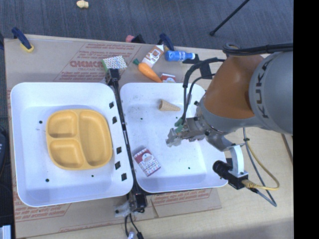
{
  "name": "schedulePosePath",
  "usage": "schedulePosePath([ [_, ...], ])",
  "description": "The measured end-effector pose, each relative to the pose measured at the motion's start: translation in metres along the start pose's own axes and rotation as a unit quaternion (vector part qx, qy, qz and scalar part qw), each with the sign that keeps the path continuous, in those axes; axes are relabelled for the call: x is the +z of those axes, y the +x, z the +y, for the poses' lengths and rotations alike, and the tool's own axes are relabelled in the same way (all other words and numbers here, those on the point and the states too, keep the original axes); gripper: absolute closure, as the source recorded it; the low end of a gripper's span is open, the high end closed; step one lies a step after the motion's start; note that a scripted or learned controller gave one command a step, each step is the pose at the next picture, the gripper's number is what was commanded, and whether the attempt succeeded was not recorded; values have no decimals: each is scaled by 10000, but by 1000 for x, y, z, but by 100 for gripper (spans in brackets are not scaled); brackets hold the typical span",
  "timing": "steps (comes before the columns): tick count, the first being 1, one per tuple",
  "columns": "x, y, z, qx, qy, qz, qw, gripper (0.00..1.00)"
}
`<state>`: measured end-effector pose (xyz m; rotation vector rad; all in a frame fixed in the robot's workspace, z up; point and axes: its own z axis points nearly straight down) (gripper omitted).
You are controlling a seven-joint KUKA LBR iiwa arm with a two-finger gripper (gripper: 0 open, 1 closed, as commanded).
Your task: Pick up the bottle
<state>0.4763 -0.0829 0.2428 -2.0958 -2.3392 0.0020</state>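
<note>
- At the bottom of the frame you see the cardboard-covered bench (184,203), with a yellow cable (261,176) looping off the arm at lower right.
- In the right bin (149,183) a small red-and-white packet (147,162) lies flat near the bottom-left corner, well apart from everything else there.
- The left bin (25,183) holds a yellow divided plate (79,138), sitting flat in its middle.
- The gripper (175,136) hangs over the right-centre of the right bin, below the grey arm (244,98) with its orange band; you cannot tell from this blurred view whether the fingers are apart or closed, though nothing appears to sit between them.
- Above it, a tan cone (169,105) lies on its side near the top of that bin.
- Beyond the bins' top edge, on the cardboard, lie a carrot (148,71) and the bottle (153,55), white with an orange label, tilted, just beside the carrot.
- A blue tube-like item (178,56) lies right of the bottle, and a patterned square (114,62) to its left.
</note>
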Motion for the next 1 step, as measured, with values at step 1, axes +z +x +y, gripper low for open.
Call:
schedulePosePath([
  [1, 48, 9, 1, -415, 15, 9, 9991, 100],
])
